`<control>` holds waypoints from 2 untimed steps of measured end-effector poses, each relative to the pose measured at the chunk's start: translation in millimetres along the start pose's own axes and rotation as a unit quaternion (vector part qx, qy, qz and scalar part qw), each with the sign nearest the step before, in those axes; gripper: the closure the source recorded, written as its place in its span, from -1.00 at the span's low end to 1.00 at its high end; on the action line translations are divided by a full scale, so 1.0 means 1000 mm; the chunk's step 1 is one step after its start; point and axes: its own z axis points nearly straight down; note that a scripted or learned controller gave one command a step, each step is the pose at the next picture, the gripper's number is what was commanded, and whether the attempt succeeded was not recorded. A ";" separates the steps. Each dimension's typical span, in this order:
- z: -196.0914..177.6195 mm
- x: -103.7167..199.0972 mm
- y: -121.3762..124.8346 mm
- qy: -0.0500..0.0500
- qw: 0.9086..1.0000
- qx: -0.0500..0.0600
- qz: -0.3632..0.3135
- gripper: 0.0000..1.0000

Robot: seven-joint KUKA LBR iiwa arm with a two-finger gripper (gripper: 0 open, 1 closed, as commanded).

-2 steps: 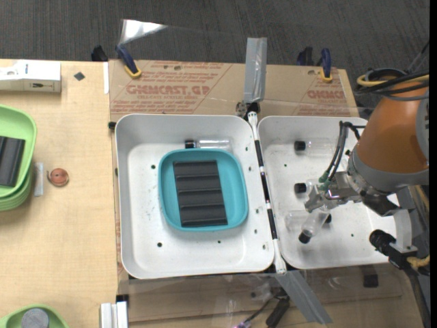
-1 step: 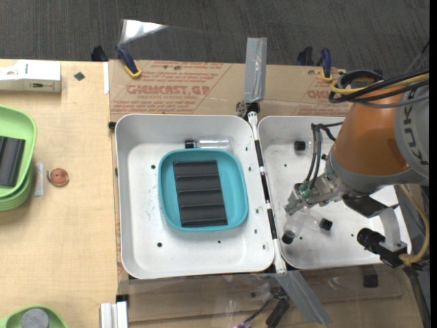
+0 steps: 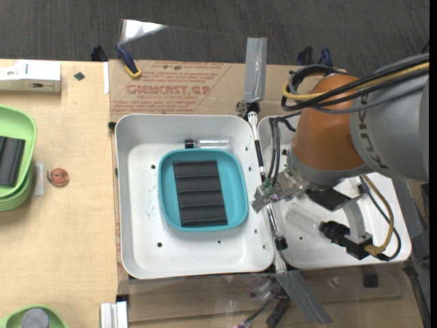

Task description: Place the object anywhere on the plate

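Object [image 3: 196, 184] lies on plate [image 3: 235, 183] | step: done, judged | gripper [image 3: 268, 195] at 3 o'clock, grasp untellable | next: retreat

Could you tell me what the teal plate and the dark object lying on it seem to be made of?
The teal plate looks like smooth moulded plastic, going by its even colour and soft sheen. The dark object seems matte rubber or plastic, ribbed into bands; the view leaves that open.

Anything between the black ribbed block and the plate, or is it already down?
Nothing visible in the way: the black ribbed block already lies flat on the teal plate in the left bin. The arm hangs over the right bin.
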 end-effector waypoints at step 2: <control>-0.047 0.056 0.039 0.000 1.000 0.000 -0.017 -1.00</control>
